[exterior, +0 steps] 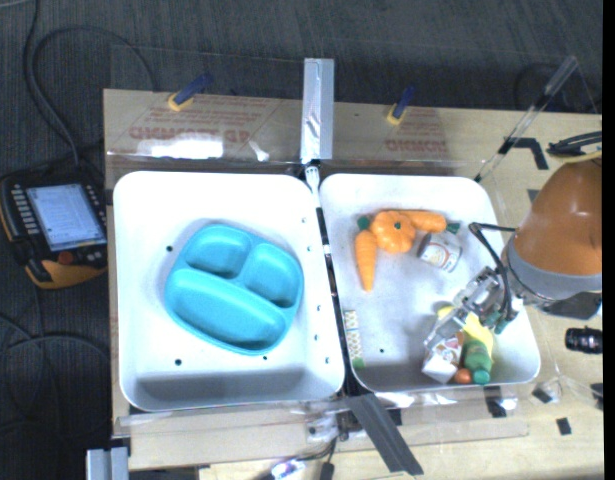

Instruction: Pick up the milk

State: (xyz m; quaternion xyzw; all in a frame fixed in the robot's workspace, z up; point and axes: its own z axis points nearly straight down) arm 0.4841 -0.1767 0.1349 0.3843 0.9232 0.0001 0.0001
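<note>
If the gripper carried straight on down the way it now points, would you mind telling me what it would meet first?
Most likely the milk carton, lying in the right bin just below and left of the gripper. Depth is hard to judge from above, so the yellow item beside it might be touched first.

Camera count: one fixed view
Position: above the bench (557, 128), well back from it
Facing: downward at a slant, the far edge of the bench toward the top of the frame
Coverage: both white bins whole, the left bin (127, 268) at centre left and the right bin (407, 186) at centre right, with dark floor across the top and left of the frame
Arm entry: the arm (567, 233) comes in from the right edge, at mid height
Nearness: moderate; objects in the bins appear small
</note>
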